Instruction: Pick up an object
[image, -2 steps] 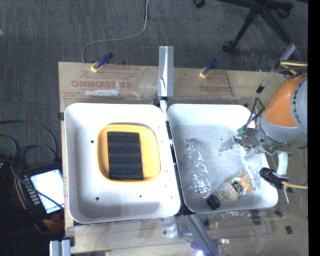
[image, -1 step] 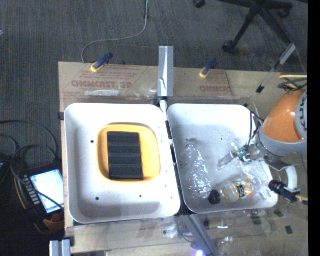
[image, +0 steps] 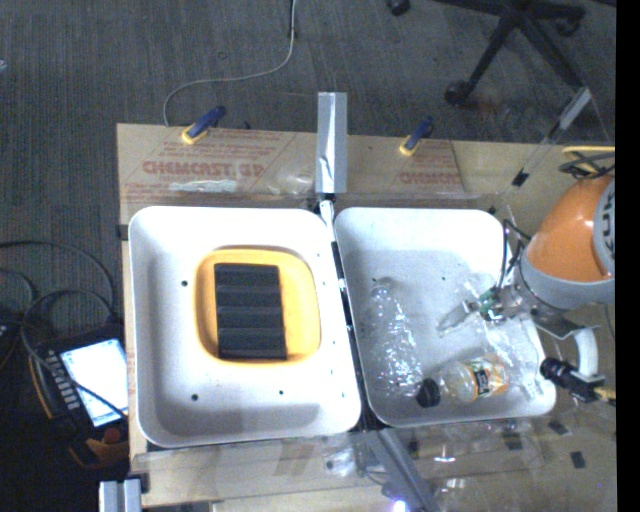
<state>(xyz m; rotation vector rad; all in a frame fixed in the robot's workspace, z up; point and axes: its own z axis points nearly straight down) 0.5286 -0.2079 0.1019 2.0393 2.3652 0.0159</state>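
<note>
Bench (image: 150, 160) bearing two white bins. Landmark: right bin (image: 420, 235). Clear plastic bottle (image: 462, 381) with dark cap lies on its side near that bin's front edge; crumpled clear plastic (image: 392, 335) lies just left of it toward the bin's middle. Gripper (image: 490, 305) hangs over the bin's right side, above the bottle; finger state cannot be told amid glare. Left of the right bin, left bin (image: 160, 250) holds a yellow tray with a black insert (image: 250, 310).
</note>
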